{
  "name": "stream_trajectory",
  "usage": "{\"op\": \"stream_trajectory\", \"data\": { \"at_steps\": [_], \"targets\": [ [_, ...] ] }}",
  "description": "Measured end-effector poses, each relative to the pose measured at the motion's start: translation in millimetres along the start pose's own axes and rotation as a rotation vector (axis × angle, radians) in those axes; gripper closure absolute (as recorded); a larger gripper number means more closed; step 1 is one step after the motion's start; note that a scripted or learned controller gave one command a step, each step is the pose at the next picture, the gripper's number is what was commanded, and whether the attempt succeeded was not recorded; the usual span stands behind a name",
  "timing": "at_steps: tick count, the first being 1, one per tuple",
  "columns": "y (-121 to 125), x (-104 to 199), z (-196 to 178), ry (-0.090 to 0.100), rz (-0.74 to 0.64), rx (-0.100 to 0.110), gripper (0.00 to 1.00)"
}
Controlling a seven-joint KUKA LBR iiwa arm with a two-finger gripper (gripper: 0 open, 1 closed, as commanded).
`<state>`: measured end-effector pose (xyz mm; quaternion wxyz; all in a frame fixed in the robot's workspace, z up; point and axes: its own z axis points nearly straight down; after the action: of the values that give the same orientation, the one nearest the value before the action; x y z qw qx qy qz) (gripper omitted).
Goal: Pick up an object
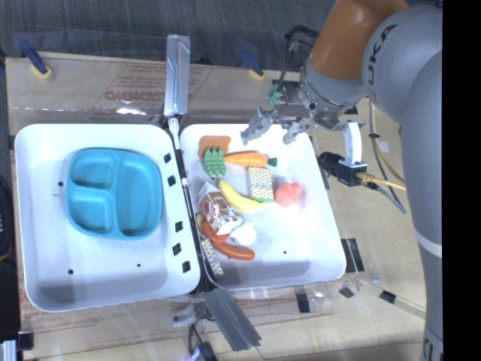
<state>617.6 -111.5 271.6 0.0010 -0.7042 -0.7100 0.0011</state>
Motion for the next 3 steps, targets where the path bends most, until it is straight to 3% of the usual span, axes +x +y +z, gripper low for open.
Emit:
{"op": "stream_trajectory", "data": {
  "at_steps": [1,2,3],
  "targets": [
    [18,3,74,-0.001,-0.078,0.001,0.00],
    [18,-41,172,-0.003,-0.057,-0.016,0.00],
    [-9,-88,170,-0.005,0.004,-0.019,0.00]
  ]
}}
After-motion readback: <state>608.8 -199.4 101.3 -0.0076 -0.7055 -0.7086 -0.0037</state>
